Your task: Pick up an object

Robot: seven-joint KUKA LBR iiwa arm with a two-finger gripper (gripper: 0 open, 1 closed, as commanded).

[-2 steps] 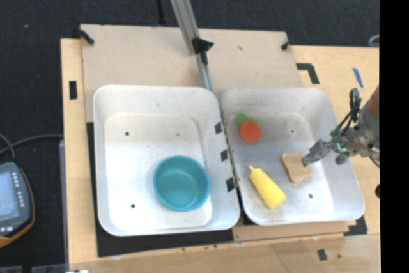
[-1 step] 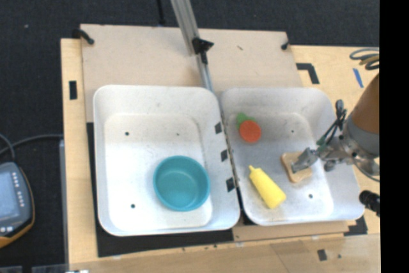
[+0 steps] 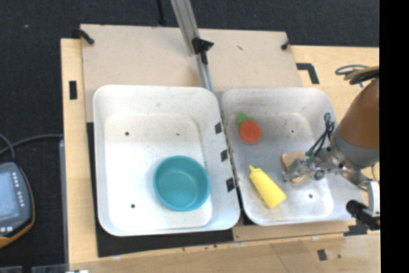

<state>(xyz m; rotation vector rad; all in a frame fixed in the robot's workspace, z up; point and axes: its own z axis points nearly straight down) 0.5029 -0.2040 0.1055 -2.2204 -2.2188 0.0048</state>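
Yellow bottle (image 3: 266, 187) in right bin (image 3: 268, 102), just left of claw (image 3: 295, 171)

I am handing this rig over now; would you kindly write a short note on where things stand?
Gripper: low in the right bin, right of the yellow bottle; whether it grips anything is unclear.
Things: yellow bottle lying near that bin's front; orange ball with green top near its back left; teal bowl in the left bin.
Done: no object visibly lifted.
Left: grasp one object and raise it.
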